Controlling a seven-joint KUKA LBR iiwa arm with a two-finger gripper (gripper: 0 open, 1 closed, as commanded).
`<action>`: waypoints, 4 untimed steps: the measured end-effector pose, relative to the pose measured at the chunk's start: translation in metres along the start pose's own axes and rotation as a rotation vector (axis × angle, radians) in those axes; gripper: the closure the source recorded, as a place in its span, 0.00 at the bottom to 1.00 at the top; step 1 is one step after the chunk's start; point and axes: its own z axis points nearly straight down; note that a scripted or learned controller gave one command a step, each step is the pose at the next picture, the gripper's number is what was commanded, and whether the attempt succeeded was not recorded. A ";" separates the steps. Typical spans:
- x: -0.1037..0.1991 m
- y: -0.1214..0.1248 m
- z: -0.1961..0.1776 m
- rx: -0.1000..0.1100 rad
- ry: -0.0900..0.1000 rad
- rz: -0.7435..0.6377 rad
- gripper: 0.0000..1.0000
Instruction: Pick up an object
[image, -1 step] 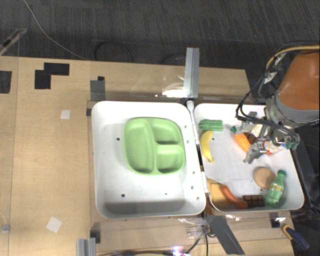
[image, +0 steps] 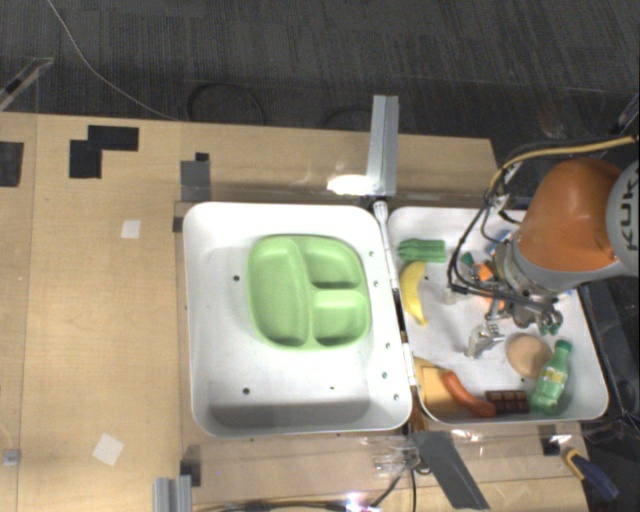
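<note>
A green divided tray lies centred in the left white bin. Black tape patches mark the wooden bench beyond that bin's far-left corner.

Left bin: one green divided tray, lying flat. Right bin: green block at the top left, banana below it, orange wedge, red sausage, brown bar, green bottle, tan egg. Gripper low inside the right bin, just left of the egg.
</note>
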 end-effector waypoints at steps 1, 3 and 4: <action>-0.066 -0.010 0.009 0.001 -0.004 -0.098 0.00; -0.028 -0.039 0.008 0.001 -0.003 0.032 0.00; -0.033 -0.037 0.008 0.002 -0.003 0.041 0.00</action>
